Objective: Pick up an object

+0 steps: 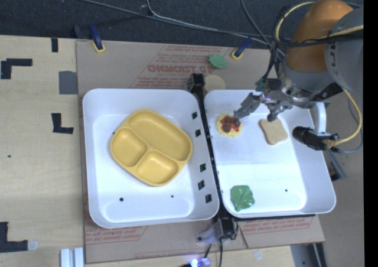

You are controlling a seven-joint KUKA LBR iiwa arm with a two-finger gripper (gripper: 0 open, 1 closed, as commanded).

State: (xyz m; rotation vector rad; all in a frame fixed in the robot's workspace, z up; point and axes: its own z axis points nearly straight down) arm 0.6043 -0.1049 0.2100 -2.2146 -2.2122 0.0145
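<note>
In the right bin (307, 198) lie three small objects: a round yellow piece with red topping (229, 126) near the bin's left wall, a tan toast-like slice (273, 132) to its right, and a green lump (242, 197) near the front. My gripper (258, 109) hangs over the back of this bin, between the round piece and the tan slice. One dark finger (244, 108) slants down toward the round piece; the other (275, 111) points at the tan slice. The fingers stand apart with nothing between them.
The left bin (100, 201) holds a yellow divided plate (151, 147). A black divider (204, 136) runs between the bins. A small green object (217, 59) lies on the cardboard behind the bins. Cables loop above the arm's orange band (319, 26).
</note>
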